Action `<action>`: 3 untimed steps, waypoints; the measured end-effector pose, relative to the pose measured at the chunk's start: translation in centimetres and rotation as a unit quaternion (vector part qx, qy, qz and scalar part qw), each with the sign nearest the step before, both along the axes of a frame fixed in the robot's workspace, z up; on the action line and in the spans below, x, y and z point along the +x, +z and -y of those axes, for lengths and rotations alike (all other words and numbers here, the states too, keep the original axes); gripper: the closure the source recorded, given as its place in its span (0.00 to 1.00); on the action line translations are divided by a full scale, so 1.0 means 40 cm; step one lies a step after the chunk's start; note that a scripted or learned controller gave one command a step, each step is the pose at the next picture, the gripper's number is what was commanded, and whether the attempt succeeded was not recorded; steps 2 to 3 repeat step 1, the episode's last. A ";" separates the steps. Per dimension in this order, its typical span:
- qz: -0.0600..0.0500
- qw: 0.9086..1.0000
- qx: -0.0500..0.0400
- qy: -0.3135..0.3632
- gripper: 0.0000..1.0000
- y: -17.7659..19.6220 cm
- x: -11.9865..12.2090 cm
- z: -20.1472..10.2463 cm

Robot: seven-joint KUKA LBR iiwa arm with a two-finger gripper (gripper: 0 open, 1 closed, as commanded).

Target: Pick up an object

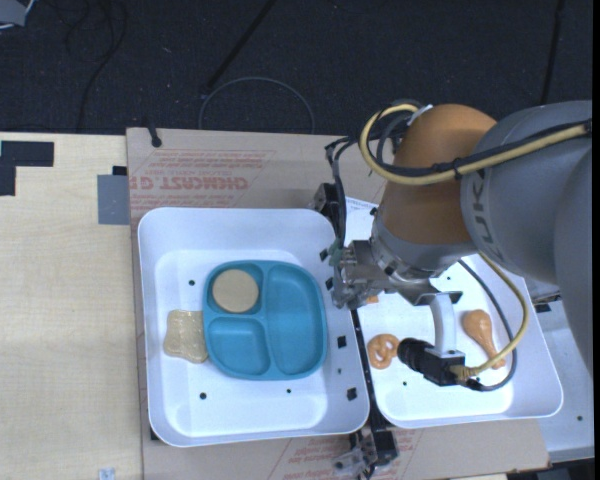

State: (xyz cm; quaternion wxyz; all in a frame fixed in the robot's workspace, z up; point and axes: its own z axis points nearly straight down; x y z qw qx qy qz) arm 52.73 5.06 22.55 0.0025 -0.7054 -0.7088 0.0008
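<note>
Looming closest to the lens, the arm's wrist point(435, 193), grey with its orange band, hangs over the seam between the two bins, and the gripper point(352, 283) sits below it at the inner edge of the right bin point(540, 408); I cannot tell its state from this angle. My likeliest target is the pretzel point(383, 350), a small brown looped piece lying flat on the right bin's floor, near the gripper at about five o'clock from it and apart from it. I judge it light and rigid, probably smooth plastic, so I would pinch across one outer loop rather than the whole width. At three o'clock from the pretzel, well apart, lies an orange drumstick point(481, 329), which looks equally light; its narrow shaft seems the better hold. In the left bin point(152, 268), a blue divided plate point(280, 338) carries a tan cookie point(234, 290) at its ten o'clock compartment, and a pale yellowish piece point(185, 336) touches the plate's nine o'clock rim.
</note>
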 end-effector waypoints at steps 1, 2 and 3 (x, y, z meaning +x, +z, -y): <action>0.000 1.000 -0.001 0.000 1.00 -0.017 0.012 -0.112; 0.000 1.000 -0.001 0.000 1.00 -0.017 0.012 -0.112; 0.000 1.000 -0.001 0.000 1.00 -0.017 0.012 -0.112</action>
